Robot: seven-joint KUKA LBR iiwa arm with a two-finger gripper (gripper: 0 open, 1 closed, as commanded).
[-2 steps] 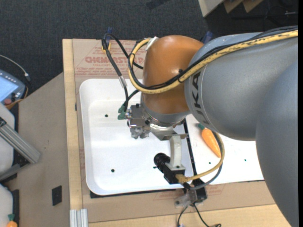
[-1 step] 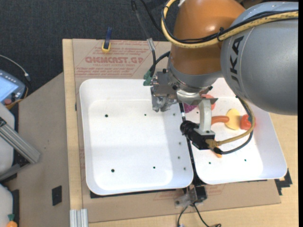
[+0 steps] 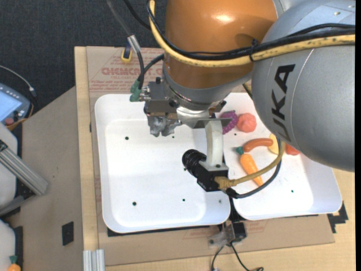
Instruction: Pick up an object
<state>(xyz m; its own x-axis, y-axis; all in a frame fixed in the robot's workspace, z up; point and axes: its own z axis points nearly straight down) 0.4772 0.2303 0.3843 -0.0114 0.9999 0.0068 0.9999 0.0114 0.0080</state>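
Note:
My gripper (image 3: 161, 126) hangs over the back part of the left white bin (image 3: 121, 208), below the large orange band of the arm. Nothing is visible under it on the bin's floor. The toys lie in the right bin (image 3: 293, 205): a purple piece (image 3: 229, 121), a pink-red round fruit (image 3: 246, 122), a red-orange sausage shape (image 3: 258, 144) and an orange carrot (image 3: 250, 166). They sit to the right of the gripper, across the wall between the bins. The arm hides part of the right bin.
A black camera unit (image 3: 198, 168) on a white bracket (image 3: 214, 145) hangs from the wrist over the bins' dividing edge, trailing a yellow cable (image 3: 265, 176). Both bins rest on a cardboard sheet (image 3: 93, 83). Grey rails (image 3: 20, 168) stand at far left.

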